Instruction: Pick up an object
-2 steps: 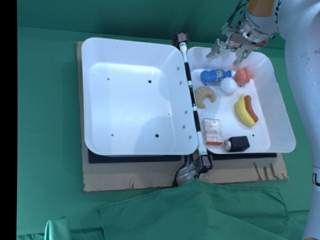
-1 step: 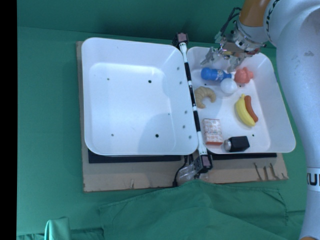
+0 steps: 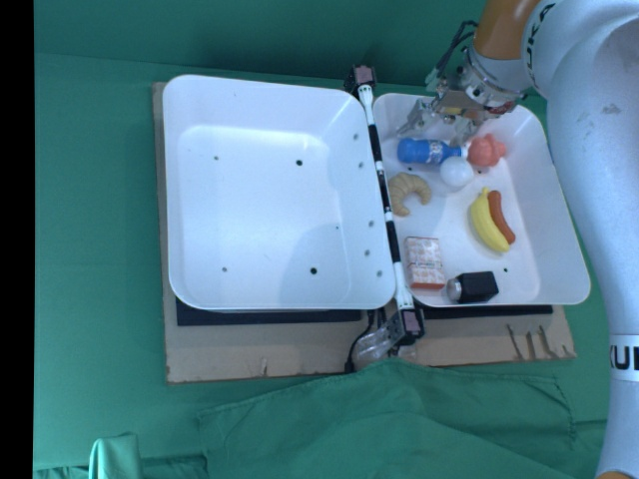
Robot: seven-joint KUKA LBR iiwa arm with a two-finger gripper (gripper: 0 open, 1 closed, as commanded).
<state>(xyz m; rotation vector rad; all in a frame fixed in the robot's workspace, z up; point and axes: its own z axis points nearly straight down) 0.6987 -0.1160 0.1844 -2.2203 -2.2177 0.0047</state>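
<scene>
I see my gripper (image 3: 446,111) at upper right, fingers spread with nothing between them, just above the blue plastic bottle (image 3: 427,151), whose long axis runs left-right.

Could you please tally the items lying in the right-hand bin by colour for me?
Blue: 1, the bottle
White: 1, the ball
Pink-orange: 1, the soft toy
Tan: 1, the croissant
Yellow: 1, the banana
Red: 1, the sausage
Orange and white: 1, the packet
Black: 1, the box
Total: 8
</scene>
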